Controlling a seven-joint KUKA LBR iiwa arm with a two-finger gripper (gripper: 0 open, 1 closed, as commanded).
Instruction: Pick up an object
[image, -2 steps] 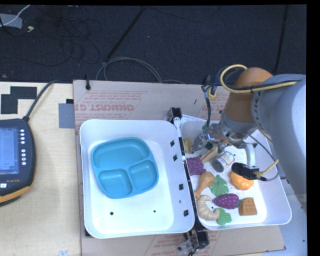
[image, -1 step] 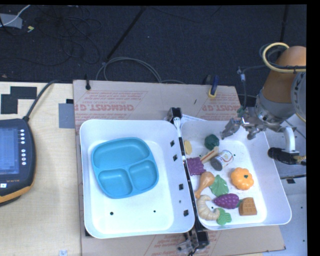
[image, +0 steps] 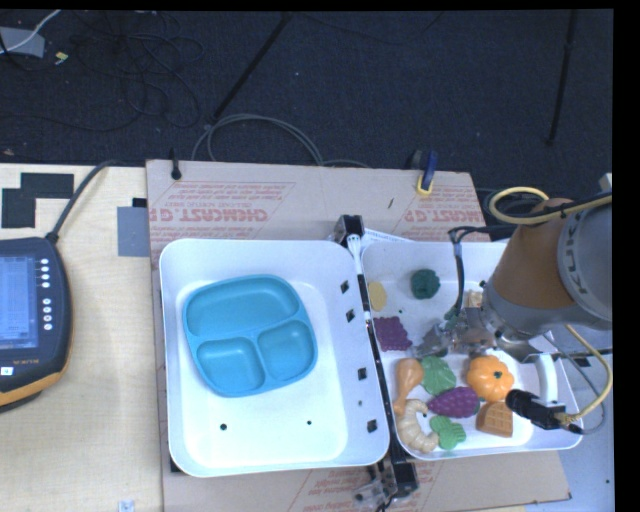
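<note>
The arm (image: 545, 270) reaches in from the right, its orange band above the right bin (image: 395, 272), and the end effector (image: 452, 335) hangs low over the middle of that bin, among the toy food. Its fingers are hidden in a dark tangle of cable and metal, so whether they are spread or closed cannot be told, and nothing can be seen held between them. Just below and right of it sits an orange pumpkin-like toy (image: 490, 377), very near or touching the wrist hardware. Below the end effector lie a green leafy piece (image: 437, 376), a carrot-coloured piece (image: 408, 377) and a purple bunch of grapes (image: 455, 402). To its left lies a flat purple piece (image: 391, 333), and up and left a dark green round toy (image: 425, 283) and a pale yellow piece (image: 376, 294) near the bin's left wall. Along the bin's lower edge are a cream curved piece (image: 415, 424), a small green piece (image: 449, 433) and a tan wedge (image: 495, 419). The left bin (image: 190, 420) holds a blue divided tray (image: 250, 333), well apart from the end effector. A teach pendant (image: 25, 310) rests on the counter (image: 85, 440) at far left.
</note>
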